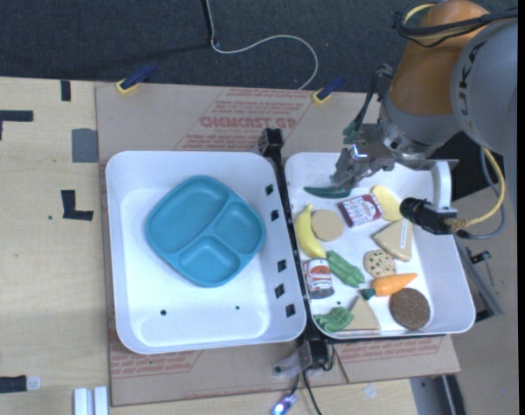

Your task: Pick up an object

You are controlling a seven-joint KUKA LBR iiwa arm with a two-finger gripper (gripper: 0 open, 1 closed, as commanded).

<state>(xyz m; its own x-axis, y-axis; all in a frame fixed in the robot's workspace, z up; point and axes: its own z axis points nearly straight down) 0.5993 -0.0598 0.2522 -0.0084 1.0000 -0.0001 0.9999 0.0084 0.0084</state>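
- Green, long and thin, a pea pod [329, 192] sits at the back of the right bin [459, 271], just beyond the banana [310, 232]; it looks like the thing being picked.
- The gripper [345, 175] hangs right over the pod's far end, its fingers close together and seemingly touching it; whether they truly grip it I cannot tell.
- Nearer than the banana crowd the toy foods: a cookie [328, 225], a carrot [392, 284], a can [319, 277].
- Left of the banana, the other bin holds a blue divided plate [206, 230].
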